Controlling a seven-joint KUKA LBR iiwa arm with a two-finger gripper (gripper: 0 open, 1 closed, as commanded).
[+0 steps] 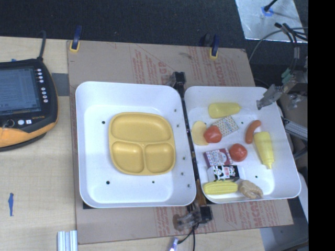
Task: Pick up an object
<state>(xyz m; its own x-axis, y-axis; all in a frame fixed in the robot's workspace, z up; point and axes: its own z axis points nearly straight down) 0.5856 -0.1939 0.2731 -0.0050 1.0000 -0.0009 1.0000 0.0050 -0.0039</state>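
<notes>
Corn cob lies in right bin; gripper, perhaps empty, hangs over rim; jaws unclear.

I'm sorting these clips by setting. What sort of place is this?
Most likely a robotics lab bench, not a kitchen: a teach pendant lies at the left, two white bins sit on clamped cardboard, and the food is toys, like the toy corn.

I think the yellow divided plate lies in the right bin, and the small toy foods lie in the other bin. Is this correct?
Not quite. The camera view shows the yellow divided plate in the left bin, not the right one. The toy foods, such as the mustard bottle, lie in the other, right bin.
</notes>
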